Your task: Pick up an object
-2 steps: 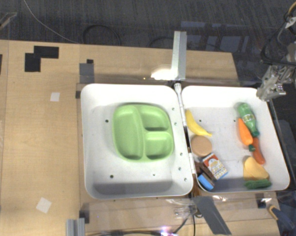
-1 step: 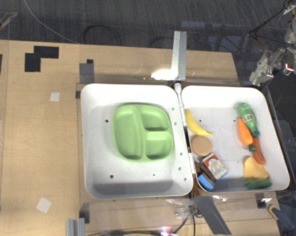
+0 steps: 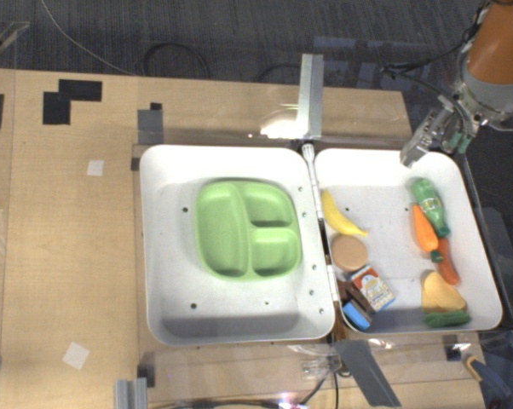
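Observation:
My gripper (image 3: 432, 143) hangs over the far right corner of the right bin (image 3: 384, 196), open, with nothing between its fingers. Below it in that bin lie a green bottle (image 3: 429, 202) and an orange carrot (image 3: 423, 229) along the right wall. A yellow banana (image 3: 342, 217) lies by the left wall. Near the front are a tan round disc (image 3: 348, 252), a small red and white box (image 3: 373, 290), a blue piece (image 3: 356, 315) and a yellow wedge (image 3: 442, 295). A small red-orange item (image 3: 447, 268) rests between carrot and wedge.
The left bin (image 3: 167, 254) holds a green divided plate (image 3: 247, 229). A metal post (image 3: 311, 100) stands behind the ridge where the two bins meet. Wooden bench top extends to the left.

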Robot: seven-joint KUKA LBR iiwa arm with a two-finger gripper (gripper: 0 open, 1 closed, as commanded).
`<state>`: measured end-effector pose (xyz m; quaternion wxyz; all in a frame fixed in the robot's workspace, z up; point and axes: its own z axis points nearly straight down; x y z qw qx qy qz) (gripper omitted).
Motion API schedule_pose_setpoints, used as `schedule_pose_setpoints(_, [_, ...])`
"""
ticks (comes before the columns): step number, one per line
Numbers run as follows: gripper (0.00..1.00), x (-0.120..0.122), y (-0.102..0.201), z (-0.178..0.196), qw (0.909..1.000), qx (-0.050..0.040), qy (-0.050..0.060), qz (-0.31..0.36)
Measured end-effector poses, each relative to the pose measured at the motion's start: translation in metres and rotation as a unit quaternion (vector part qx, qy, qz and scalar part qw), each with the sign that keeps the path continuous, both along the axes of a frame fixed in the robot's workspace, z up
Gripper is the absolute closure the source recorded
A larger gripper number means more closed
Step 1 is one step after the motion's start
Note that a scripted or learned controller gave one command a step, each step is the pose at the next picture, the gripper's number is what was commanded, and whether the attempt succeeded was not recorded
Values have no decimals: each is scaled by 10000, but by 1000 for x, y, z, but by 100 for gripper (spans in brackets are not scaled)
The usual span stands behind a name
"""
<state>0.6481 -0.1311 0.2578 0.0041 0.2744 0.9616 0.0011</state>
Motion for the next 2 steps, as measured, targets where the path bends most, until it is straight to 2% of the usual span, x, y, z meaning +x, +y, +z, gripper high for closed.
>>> schedule_pose_setpoints(1, [100, -1, 19, 24, 9962, 3, -9, -872])
schedule_pose_setpoints(2, [100, 17, 32, 22, 9887, 9, -4, -1496])
